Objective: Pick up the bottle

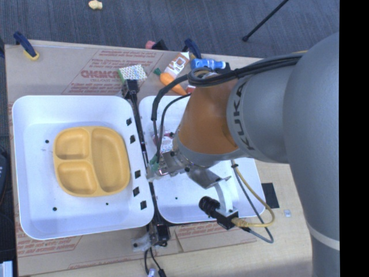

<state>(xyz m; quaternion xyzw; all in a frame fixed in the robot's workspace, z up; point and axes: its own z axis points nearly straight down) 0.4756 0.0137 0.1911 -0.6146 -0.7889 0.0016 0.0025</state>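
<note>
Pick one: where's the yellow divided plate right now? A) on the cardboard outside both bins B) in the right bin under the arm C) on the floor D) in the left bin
D: the yellow divided plate lies flat on the floor of the left bin, while the arm hangs over the right bin.

floor [86, 22]: dark grey carpet | bench [69, 68]: brown cardboard top

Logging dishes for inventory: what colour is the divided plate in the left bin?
Yellow. The divided plate shows plainly in the camera view.
</note>
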